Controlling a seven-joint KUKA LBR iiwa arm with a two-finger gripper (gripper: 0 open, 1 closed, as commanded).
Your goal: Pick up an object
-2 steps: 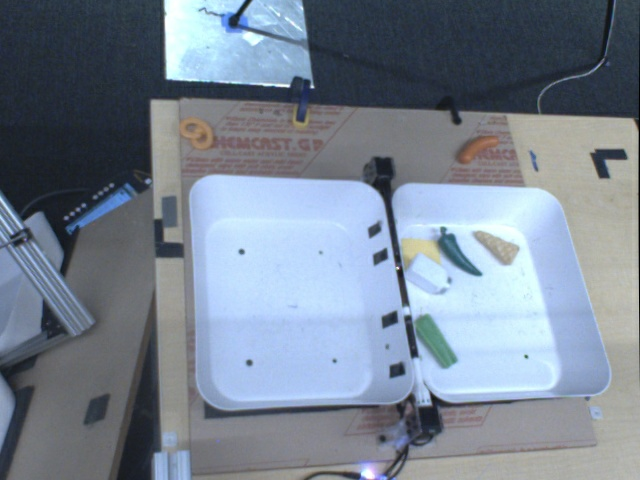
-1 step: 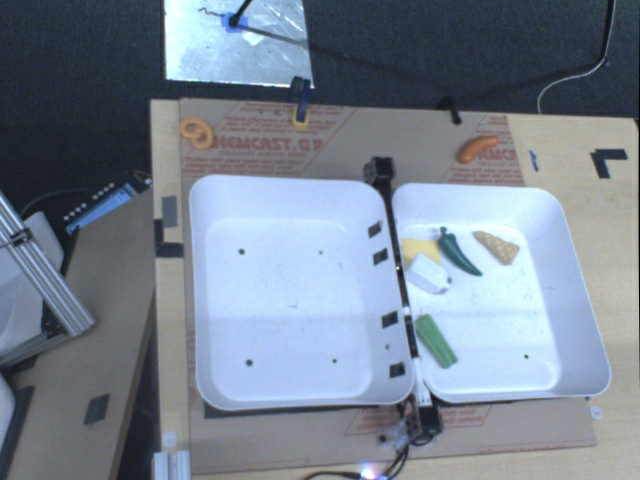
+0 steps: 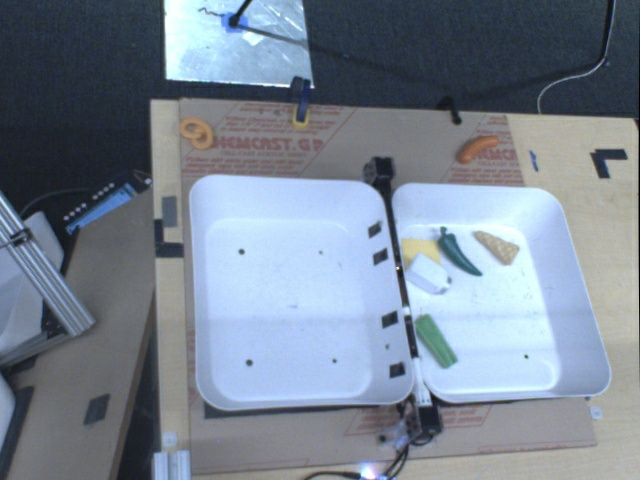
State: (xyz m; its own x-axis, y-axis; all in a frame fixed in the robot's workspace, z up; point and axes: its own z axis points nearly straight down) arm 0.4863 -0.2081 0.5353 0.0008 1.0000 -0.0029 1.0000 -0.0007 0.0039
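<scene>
Green block point(image 3: 436, 340) sits nearest in the right bin point(image 3: 575, 298), below the green pepper point(image 3: 458, 252). White block point(image 3: 428, 276) and yellow piece point(image 3: 416, 251) lie just left of the pepper and a tan wedge point(image 3: 497, 247) just right, loosely scattered, likely so that any one can be picked. Yellow piece touches the white block, so its shape is hard to make out.

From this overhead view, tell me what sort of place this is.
Probably a robot grasping test bench in a lab: two shallow white bins clipped side by side on a board, toy food like a green pepper, and dark carpet around.
</scene>
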